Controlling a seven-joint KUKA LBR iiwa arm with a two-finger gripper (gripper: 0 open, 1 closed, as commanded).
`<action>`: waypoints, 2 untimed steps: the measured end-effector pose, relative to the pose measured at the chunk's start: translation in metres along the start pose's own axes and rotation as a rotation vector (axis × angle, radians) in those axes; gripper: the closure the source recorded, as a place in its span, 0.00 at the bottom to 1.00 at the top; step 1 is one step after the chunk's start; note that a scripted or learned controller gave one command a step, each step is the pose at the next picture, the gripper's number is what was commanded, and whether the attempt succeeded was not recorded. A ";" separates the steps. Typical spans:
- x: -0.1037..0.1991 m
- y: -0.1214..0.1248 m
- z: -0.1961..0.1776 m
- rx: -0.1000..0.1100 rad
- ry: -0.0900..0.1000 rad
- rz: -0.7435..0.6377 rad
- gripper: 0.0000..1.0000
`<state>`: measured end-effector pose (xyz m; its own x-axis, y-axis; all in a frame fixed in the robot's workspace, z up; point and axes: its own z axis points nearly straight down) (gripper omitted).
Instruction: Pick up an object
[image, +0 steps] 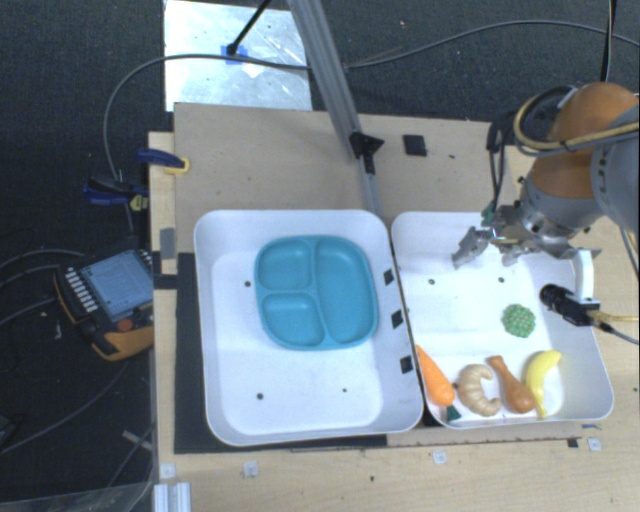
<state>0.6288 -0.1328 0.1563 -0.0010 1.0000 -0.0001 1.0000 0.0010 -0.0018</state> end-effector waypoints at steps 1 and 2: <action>-0.003 -0.002 0.061 -0.002 0.000 0.001 0.00; -0.003 0.000 0.047 -0.006 -0.001 0.000 1.00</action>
